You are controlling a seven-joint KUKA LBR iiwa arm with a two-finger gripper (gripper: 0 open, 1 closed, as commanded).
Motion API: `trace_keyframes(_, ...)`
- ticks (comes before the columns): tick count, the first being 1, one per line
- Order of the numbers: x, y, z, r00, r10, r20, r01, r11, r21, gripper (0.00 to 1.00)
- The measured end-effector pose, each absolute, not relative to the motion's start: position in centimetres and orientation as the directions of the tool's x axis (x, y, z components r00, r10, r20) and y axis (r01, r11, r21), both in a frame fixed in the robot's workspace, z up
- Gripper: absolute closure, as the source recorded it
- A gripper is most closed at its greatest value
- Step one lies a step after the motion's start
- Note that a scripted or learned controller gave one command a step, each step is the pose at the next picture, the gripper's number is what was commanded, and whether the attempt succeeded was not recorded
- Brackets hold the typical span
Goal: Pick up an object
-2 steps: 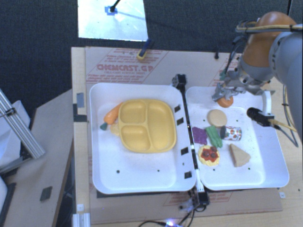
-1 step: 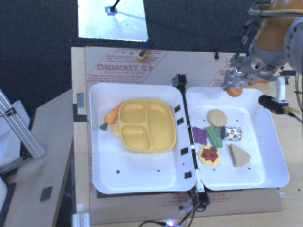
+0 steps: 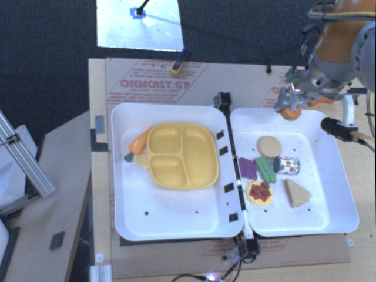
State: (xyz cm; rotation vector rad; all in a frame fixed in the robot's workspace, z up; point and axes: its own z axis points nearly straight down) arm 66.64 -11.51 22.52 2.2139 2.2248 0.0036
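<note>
Orange, some small round thing [image 3: 290,113] sits pinched in the fingers [image 3: 289,106], lifted above the right bin's [image 3: 338,157] far rim, presumably to carry it off. Other toy food [image 3: 271,172] waits below; the plate [image 3: 178,156] fills the left bin [image 3: 126,175].

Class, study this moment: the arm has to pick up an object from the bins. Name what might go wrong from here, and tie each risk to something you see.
1. The gripper hangs at the right bin's far rim with an orange object under it; the object might fall outside.
2. The purple piece, green piece and small can crowd together, so a grasp there may snag a neighbour.
</note>
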Motion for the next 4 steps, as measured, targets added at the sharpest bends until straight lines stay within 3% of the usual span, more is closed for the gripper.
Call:
trace_keyframes(2,64.1,-0.5,22.9,-0.010,1.000,0.002,1.000,0.010,0.002,1.00)
trace_keyframes(3,61.3,3.8,22.7,-0.009,1.000,0.002,1.000,0.009,-0.001,1.00)
trace_keyframes(4,61.4,3.5,22.0,-0.002,1.000,0.000,1.000,0.002,0.000,1.00)
